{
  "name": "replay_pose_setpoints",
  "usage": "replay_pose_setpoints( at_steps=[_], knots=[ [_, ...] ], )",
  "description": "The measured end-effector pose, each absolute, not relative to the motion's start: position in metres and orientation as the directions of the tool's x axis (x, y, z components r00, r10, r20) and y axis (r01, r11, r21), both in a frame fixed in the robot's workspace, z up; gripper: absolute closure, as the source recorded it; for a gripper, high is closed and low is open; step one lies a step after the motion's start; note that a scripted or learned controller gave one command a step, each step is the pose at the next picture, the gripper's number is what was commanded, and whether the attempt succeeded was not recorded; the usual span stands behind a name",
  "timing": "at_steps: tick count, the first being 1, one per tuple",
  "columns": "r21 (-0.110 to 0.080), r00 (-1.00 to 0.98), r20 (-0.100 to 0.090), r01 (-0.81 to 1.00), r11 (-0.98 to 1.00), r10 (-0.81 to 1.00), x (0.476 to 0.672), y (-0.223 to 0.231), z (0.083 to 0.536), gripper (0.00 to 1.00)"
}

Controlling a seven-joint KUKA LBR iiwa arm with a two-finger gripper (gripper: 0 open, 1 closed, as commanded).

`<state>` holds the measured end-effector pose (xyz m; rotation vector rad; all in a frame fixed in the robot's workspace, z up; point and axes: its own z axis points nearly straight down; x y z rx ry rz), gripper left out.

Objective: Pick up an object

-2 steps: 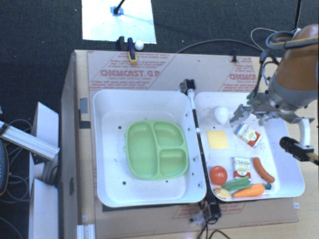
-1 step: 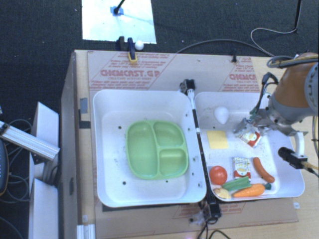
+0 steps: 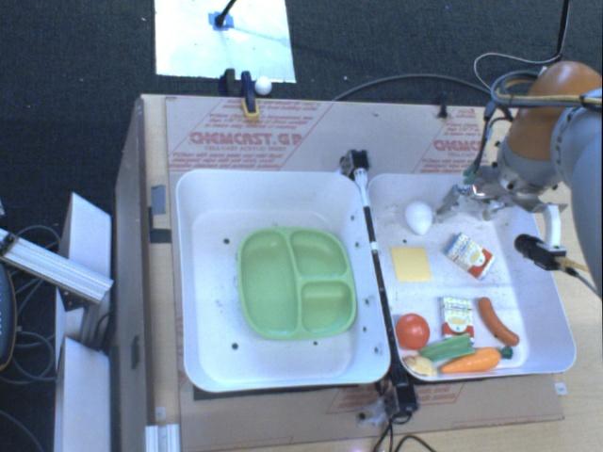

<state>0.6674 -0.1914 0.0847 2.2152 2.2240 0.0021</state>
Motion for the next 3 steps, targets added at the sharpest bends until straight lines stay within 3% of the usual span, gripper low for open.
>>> replay_pose_setpoints(
  at_steps=[1, 2, 3],
  knots=[
    [0.006, -0.008, -0.003, 1.000, 0.008, 1.000, 0.669, -0.192, 0.096, 1.00],
    [0.006, -0.008, -0.003, 1.000, 0.008, 1.000, 0.669, -0.191, 0.096, 0.00],
    [0.001, -0.003, 0.002, 1.000, 0.003, 1.000, 0.670, -0.205, 0.086, 0.00]
  ],
)
